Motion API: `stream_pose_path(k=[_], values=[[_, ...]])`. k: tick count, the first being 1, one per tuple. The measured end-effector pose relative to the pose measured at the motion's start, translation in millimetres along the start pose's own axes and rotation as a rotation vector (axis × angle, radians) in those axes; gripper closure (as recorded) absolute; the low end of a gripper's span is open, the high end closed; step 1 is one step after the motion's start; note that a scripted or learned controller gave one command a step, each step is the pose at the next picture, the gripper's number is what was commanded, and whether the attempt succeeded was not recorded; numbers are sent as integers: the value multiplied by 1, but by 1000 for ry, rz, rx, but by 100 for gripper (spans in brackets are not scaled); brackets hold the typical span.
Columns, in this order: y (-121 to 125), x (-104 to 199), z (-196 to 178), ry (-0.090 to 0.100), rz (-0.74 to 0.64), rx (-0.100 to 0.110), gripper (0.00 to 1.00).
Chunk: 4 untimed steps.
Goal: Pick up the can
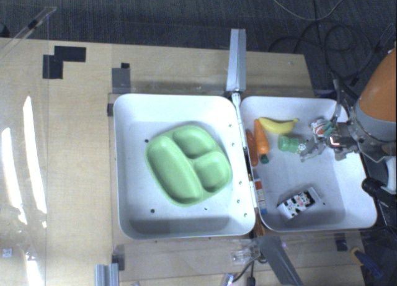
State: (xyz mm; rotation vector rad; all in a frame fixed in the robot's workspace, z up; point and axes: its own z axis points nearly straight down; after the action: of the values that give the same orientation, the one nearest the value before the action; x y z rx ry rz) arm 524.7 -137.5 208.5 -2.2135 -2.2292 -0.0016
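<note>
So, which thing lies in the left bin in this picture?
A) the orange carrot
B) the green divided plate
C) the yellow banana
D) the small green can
B. The green divided plate lies alone in the left bin, while the banana, the carrot and the green can all lie in the right bin.

pale wooden bench [62, 173] with two shallow white bins side by side

the left bin [127, 154] and the right bin [353, 210] sat touching along a shared edge near the bench's right end. black tape marks [61, 60] lay on the wood toward the far left, and a grey metal post [236, 61] rose behind the bins' junction.
</note>
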Motion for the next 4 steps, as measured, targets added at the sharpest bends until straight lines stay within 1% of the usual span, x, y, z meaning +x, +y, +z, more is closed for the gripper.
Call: stream_pose_path(k=[1,2,3,4], values=[[57,-33,80,-1,0,-1,0],[99,-64,112,-4,49,-10,0],[96,-61,105,7,43,15,100],[146,-4,6,-2,88,-5,100]])
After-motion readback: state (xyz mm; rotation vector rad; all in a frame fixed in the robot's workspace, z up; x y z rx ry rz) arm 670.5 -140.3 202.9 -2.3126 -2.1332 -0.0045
